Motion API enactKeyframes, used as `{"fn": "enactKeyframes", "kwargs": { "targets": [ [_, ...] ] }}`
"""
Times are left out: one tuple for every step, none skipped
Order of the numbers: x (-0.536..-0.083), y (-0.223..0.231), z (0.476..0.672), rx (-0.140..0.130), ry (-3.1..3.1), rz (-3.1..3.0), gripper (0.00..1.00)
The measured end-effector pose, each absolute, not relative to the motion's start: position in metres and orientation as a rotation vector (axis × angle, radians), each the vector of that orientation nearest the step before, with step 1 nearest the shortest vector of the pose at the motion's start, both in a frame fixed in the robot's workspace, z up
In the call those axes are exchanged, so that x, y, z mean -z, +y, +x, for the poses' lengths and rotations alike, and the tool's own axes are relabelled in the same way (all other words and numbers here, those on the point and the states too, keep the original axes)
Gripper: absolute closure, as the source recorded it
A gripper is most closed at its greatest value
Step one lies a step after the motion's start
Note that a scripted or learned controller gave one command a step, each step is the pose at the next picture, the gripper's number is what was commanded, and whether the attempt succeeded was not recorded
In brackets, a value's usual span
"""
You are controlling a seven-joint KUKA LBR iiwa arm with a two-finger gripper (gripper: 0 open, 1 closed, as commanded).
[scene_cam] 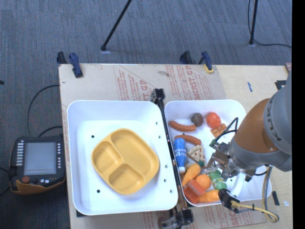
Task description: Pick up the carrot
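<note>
The carrot (190, 173) is an orange tapered piece lying at a slant in the right bin (238, 109), close to the bin's left wall and just below a blue bottle (179, 151). My gripper (217, 170) hangs low over the bin's front half, a little to the right of the carrot, among packed toy food. The arm's wrist covers the things right beneath it. I see nothing lifted clear of the bin.
Around the gripper lie two sausages (182, 126), a brown ball (197, 119), a red-orange piece (213, 119), a pizza slice (196, 153), an orange fruit (203, 181) and a green piece (217, 179). The left bin (83, 123) holds a yellow divided plate (125, 161).
</note>
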State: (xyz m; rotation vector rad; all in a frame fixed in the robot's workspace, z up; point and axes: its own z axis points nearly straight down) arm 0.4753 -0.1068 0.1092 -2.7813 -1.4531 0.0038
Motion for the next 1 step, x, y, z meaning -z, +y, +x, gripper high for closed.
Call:
{"fn": "enactKeyframes", "kwargs": {
  "targets": [
    [-0.0867,-0.0865,0.4764,0.000,-1.350,-2.840,1.00]
  ]
}}
